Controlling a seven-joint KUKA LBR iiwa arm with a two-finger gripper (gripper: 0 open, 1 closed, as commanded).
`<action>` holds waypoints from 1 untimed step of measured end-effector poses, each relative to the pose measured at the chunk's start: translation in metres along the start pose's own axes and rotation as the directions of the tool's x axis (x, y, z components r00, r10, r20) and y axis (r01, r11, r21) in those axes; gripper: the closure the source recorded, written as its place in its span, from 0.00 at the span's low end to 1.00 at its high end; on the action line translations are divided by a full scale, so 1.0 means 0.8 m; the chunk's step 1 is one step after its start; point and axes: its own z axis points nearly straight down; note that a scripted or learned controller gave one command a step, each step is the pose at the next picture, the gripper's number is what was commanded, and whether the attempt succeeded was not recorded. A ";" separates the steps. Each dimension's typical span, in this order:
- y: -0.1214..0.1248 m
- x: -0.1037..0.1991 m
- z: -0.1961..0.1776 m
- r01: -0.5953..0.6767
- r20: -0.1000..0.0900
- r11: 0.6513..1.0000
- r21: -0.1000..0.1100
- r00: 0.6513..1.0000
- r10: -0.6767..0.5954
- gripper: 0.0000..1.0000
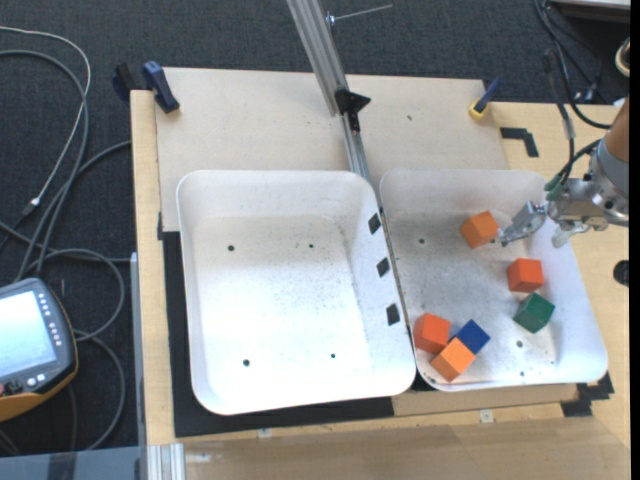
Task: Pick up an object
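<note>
Dark carpet surrounds my pale tabletop (260, 118), which carries two shallow white bins side by side. My left bin (285, 288) has only dark specks on its floor; my right bin (570, 298) holds the blocks. My pincer (545, 223) hangs over the upper right part of the right bin, its fingers spread apart with nothing between them — one finger tip points toward the orange block (480, 229) lying just beside it. Below that sit a red-orange block (525, 275) and, near it, a green block (535, 313). Toward the bin's near left corner three blocks cluster, touching or nearly so: a red-orange one (432, 331), a blue one (473, 335) and a lighter orange one (456, 357). A metal rail (318, 43) slants down to the gap between the bins — cables trail over the carpet at left.
</note>
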 end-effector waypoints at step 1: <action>0.087 0.001 0.146 0.003 0.003 1.000 -0.001 1.000 -0.003 0.00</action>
